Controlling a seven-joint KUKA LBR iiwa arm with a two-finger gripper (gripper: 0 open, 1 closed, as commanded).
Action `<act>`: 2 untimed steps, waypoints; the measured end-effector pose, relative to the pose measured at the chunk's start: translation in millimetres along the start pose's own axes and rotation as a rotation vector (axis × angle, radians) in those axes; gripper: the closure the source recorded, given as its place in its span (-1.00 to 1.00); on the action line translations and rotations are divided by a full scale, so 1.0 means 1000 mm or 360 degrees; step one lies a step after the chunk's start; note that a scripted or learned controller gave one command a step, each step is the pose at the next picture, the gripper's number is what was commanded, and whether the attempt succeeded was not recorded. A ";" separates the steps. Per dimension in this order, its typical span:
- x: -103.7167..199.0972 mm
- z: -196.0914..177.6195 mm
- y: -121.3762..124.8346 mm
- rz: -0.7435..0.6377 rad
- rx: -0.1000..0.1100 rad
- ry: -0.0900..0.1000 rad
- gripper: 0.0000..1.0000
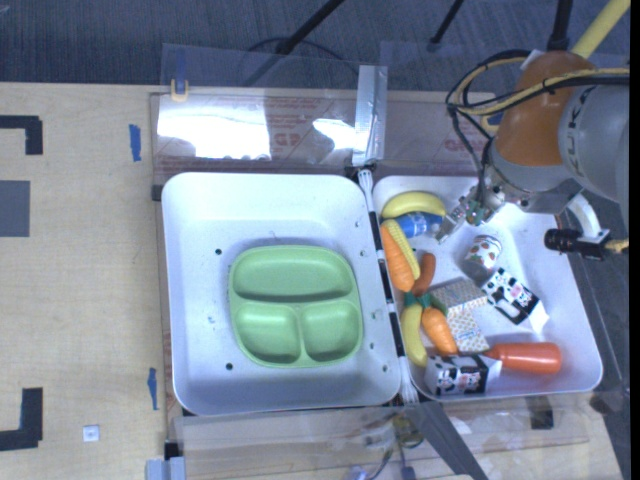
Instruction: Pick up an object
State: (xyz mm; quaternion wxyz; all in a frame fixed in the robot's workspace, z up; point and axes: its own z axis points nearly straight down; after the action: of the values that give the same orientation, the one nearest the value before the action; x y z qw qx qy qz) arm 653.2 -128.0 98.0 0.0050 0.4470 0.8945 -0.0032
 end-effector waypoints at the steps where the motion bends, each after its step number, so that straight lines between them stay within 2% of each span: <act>1: 0.009 -0.006 -0.006 -0.0503 -0.0008 0.0015 1.00; 2: 0.043 0.010 -0.009 -0.0671 -0.0014 0.0007 1.00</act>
State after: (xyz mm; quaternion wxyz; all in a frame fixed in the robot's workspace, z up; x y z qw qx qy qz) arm 619.8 -99.2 87.8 0.0040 0.2497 0.9683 0.0006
